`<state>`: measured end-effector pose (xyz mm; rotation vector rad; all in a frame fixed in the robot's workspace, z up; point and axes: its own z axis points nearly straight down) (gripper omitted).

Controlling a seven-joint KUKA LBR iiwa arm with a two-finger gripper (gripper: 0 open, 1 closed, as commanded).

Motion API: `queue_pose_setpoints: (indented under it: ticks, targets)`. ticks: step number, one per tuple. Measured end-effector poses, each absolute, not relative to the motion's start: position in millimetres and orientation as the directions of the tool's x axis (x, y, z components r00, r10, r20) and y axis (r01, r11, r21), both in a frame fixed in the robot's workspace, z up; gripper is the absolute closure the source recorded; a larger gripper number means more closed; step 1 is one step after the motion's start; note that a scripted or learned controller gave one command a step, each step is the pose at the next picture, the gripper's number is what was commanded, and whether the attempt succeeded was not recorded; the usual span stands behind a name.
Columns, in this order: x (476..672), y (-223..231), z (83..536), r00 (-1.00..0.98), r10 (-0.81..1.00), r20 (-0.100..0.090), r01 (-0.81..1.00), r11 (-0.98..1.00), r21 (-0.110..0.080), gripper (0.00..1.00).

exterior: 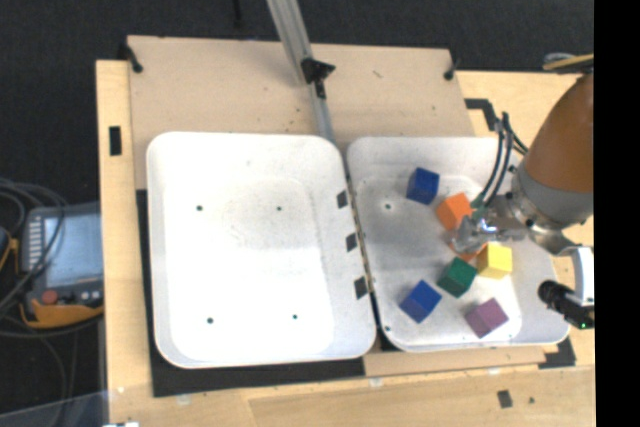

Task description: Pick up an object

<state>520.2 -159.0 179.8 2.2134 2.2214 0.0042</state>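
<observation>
Camera view: the right bin (400,165) is seen holding the blocks; the gripper (470,237) is lowered among them, its grip state cannot be told. The orange block (453,210) lies just up-left, touching it.

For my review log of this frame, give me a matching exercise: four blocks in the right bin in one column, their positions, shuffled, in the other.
Things:
1. purple block
2. yellow block
3. orange block
4. green block

Places:
A. just left of and below the yellow block
B. nearest the right bin's front edge, right of the lower blue block
C. below and right of the upper blue block
D. right of the gripper

Pairs: 1-B, 2-D, 3-C, 4-A
</observation>
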Motion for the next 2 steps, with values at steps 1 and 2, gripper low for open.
queue_pose_setpoints:
  ticks: [1,2]
  targets:
    - [526.0,-164,243,-0.004,1.000,-0.003,1.000,0.004,0.009,1.00]
    - [527.0,-165,256,-0.006,1.000,-0.001,1.000,0.006,0.003,1.00]
